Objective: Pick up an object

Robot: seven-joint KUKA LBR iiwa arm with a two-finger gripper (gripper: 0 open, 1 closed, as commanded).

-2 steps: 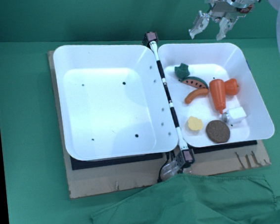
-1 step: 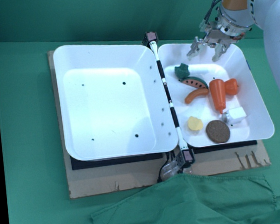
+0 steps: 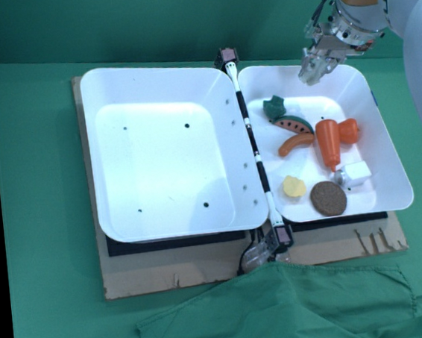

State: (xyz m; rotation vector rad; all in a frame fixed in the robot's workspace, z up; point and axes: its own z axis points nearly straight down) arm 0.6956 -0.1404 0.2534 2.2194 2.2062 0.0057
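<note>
Clutter worries me: the orange bottle (image 3: 329, 143), sausage (image 3: 296, 143) and watermelon slice (image 3: 293, 125) crowd the right bin (image 3: 394, 183), so I could nudge neighbours descending. I see my end effector (image 3: 313, 71) over the far rim, grasping nothing; its opening I cannot tell.

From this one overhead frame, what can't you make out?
- Gripper, above the right bin's far rim: too small and blurred to judge its grip.
- Small silvery thing: partly hidden by the orange bottle tip and white block; can't identify it.
- Arm: cut off by the top and right edges.
- Bench front: covered by green cloth.
</note>
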